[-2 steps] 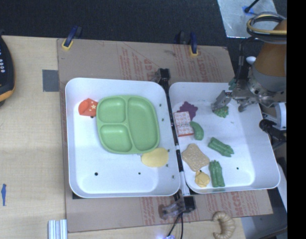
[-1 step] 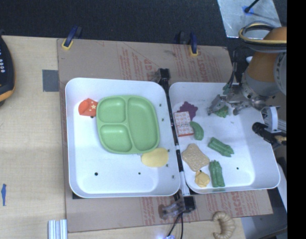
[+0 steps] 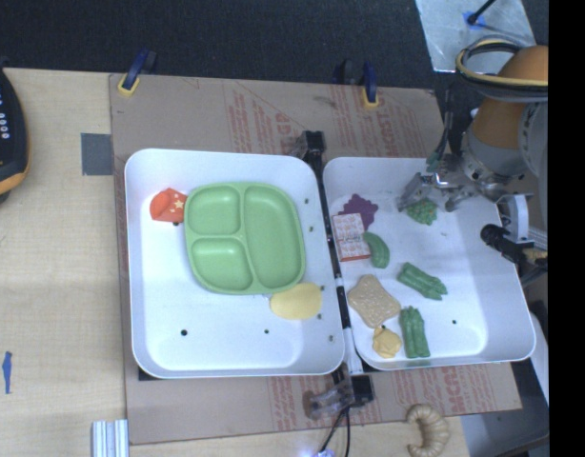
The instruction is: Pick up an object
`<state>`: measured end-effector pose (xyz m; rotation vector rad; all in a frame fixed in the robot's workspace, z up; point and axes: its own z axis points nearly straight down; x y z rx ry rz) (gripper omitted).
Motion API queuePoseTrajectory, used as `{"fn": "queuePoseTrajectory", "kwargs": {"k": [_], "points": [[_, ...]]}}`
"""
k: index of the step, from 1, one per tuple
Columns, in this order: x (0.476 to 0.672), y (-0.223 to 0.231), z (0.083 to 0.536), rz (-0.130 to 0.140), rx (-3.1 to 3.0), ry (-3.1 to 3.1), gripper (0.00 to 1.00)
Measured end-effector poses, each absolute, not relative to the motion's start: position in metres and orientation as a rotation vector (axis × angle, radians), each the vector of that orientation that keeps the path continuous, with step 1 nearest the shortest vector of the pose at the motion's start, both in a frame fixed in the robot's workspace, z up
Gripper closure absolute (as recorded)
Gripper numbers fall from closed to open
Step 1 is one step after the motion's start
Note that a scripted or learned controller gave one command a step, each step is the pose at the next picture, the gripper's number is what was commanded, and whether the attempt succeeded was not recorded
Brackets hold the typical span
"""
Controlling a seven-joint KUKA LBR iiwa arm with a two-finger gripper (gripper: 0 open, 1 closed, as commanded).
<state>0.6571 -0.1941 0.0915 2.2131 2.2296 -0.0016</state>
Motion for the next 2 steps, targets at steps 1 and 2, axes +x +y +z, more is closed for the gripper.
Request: {"fn": "queuePoseTrajectory", "kwargs": {"k": [1, 2], "points": [[0.6513, -0.1902, 0.092, -0.004, 2.217, 2.231, 0.0], [0.6515, -0.1868, 0.092, -0.005, 2.217, 2.232, 0.0]]}}
